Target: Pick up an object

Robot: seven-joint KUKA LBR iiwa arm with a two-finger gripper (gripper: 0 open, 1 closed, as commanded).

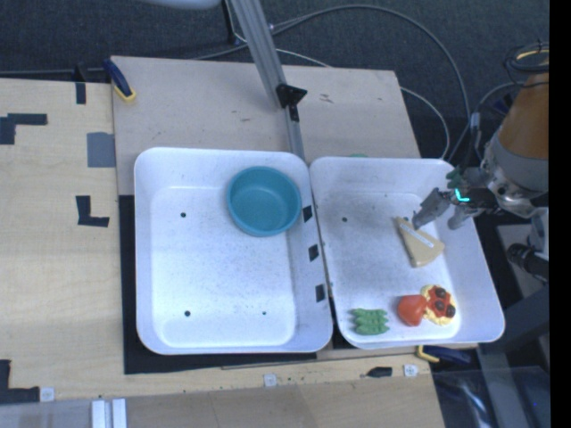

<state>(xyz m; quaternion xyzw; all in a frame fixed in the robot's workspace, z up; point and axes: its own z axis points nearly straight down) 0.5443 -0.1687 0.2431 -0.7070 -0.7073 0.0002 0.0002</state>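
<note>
Pale wood surface (53,239) carries two white bins; the right bin (357,172) holds a cheese wedge (419,243). Just above the wedge's top corner hangs the gripper (434,210), fingers spread and empty, so the grasp and lift remain undone.
</note>
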